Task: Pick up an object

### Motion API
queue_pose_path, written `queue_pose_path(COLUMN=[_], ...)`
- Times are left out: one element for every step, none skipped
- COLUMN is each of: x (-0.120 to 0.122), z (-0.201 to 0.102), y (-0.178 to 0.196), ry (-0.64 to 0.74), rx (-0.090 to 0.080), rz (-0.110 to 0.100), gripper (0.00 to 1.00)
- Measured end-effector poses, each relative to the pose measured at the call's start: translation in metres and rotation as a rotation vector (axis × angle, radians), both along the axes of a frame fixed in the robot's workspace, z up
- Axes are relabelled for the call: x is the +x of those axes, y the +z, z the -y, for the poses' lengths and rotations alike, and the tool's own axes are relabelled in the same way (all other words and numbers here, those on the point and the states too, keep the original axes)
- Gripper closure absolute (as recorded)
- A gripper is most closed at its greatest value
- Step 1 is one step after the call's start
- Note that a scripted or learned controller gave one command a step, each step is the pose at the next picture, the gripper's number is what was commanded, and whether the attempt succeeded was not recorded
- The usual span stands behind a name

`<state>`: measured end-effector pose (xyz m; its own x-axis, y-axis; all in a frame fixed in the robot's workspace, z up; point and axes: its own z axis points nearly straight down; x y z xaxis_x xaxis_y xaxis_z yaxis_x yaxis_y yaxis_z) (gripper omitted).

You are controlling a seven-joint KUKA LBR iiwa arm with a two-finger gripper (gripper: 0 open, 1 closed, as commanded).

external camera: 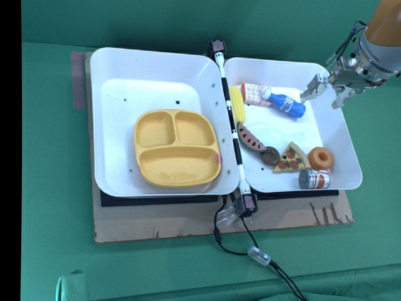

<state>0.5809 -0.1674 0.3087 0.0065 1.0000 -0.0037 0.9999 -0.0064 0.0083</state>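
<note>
Two white bins sit side by side on the bench. Left bin [113,68] holds a yellow plate [177,148] with three parts. Right bin [341,137] holds the small toy foods.

Over the far right corner of the right bin hangs the gripper [327,91], fingers apart, nothing between them. Just beside its left finger lies a blue bottle [285,104] with a white cap, on its side, cap toward a small red and white box [252,93] that touches it. Probably the best thing to pick, since so close.

Elsewhere in the right bin: a yellow corn cob [237,103] along the left wall, a watermelon slice [250,138] below it, a brown cookie [270,156], a pizza slice [292,158], a donut [321,158] and a little can [314,179] near the front right corner.

To do it well:
- Slide a little left, so the bottle's fat blue middle sits right under the open fingers.
- Turn the fingers to close across the bottle, not along it. A round bottle on its side may roll away.
- Stay clear of the box and the bin wall.
- Go down low, close gently, then lift straight up.
- Check for the bottle between the fingers before calling it picked.
</note>
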Motion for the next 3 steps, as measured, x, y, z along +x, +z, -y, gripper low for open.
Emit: queue_pose_path(x=[0.045,0.048,0.048], z=[-0.009,-0.004,-0.004], y=[-0.121,-0.103,-0.103], ry=[0.002,-0.003,-0.004], rx=[-0.005,-0.014,-0.013], rz=[0.007,0.024,0.024], gripper=[0.00,1.00,0.00])
